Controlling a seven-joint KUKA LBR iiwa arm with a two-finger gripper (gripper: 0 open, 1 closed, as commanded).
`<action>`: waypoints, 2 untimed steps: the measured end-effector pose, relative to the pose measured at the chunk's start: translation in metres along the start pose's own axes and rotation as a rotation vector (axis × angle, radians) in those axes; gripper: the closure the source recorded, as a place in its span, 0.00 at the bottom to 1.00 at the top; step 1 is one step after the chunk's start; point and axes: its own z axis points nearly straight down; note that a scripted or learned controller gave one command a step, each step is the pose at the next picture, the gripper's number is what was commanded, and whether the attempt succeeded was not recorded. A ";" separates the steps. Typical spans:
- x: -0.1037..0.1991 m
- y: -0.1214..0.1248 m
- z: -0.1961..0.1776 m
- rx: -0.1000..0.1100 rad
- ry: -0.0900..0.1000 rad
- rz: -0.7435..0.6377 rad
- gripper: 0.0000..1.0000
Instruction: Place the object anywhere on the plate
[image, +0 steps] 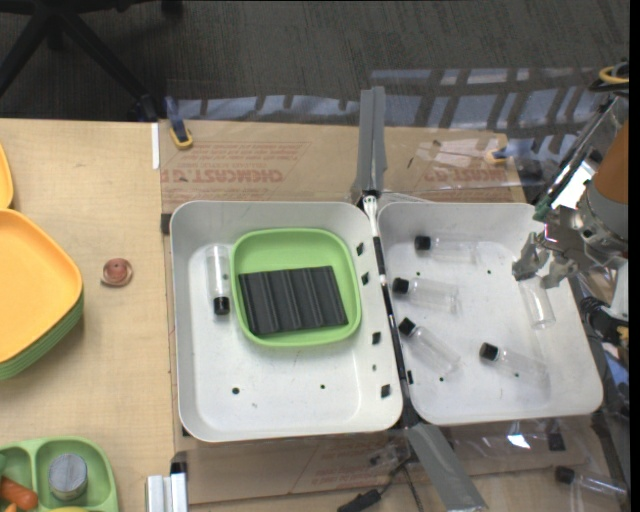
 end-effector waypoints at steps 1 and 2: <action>0.000 0.000 0.000 0.000 0.000 0.000 0.00; 0.000 -0.017 -0.024 0.000 0.000 0.137 0.00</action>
